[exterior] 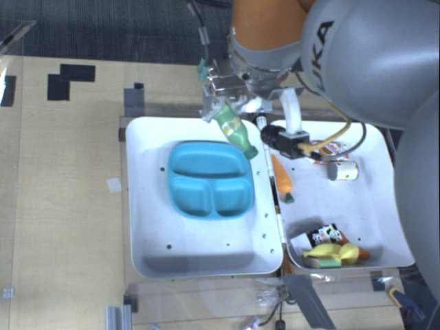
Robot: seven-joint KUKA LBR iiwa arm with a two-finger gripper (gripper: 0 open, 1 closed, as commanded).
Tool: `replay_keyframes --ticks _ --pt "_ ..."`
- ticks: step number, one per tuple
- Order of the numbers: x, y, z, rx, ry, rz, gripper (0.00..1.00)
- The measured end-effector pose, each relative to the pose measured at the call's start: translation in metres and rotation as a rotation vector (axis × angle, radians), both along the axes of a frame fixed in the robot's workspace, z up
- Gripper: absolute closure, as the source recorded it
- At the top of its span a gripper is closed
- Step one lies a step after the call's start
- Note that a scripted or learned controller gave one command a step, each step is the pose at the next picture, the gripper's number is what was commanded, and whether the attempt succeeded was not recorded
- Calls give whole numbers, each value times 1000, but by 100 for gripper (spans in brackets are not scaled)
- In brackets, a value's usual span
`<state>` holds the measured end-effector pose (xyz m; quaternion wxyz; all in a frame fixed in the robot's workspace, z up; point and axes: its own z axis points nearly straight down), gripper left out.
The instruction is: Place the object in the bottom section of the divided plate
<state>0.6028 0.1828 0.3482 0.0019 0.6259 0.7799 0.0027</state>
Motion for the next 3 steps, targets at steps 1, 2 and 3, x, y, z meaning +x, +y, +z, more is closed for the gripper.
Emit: replay_keyframes --ticks 1,2,3 --pt "28 -16 13 1 1 -294 100" --pt "-4 -66 -92 1 6 -651 100" --pt "0 -19 24 3 3 -603 100"
